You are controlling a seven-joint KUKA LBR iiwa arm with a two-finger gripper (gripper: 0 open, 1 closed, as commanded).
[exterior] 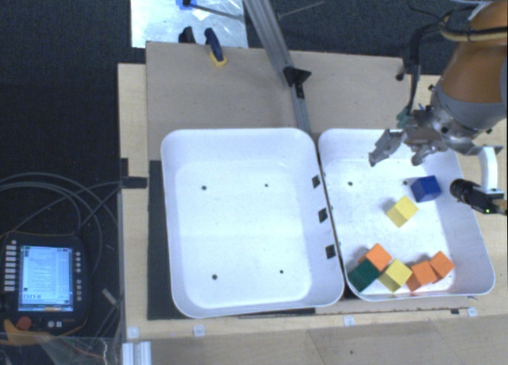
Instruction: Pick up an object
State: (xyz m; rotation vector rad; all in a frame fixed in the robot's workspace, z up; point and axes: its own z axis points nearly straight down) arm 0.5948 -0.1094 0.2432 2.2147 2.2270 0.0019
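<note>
The arm comes in from the upper right of the frame, its orange band [475,52] sitting above the grey wrist. The gripper [405,147] hangs over the upper part of the right bin [349,167], its fingers splayed wide, with one grey finger [381,149] pointing down and left toward the bin's floor. Nothing sits between the fingers, and they do not appear to touch any block.

Just below and right of the gripper lies a blue cube [426,188], near it but apart from it. A little lower and to the left is a yellow cube [402,212], alone on the white floor. Along the bin's lower edge a cluster of blocks is packed together: a dark green cube [363,276] at the left, an orange cube [379,257] just above it, another yellow cube [394,275] beside them, then an orange block [424,274] and one more orange cube [441,263] at the right end, each touching or nearly touching its neighbour.

The left bin [238,220] lies alongside, sharing the middle of the bench [238,94]. At the lower left of the frame a handheld control pendant [44,280] rests on the dark floor with its screen lit, cables looping above it. A slanted metal pole [270,30] runs down from the top of the frame to between the bins.
</note>
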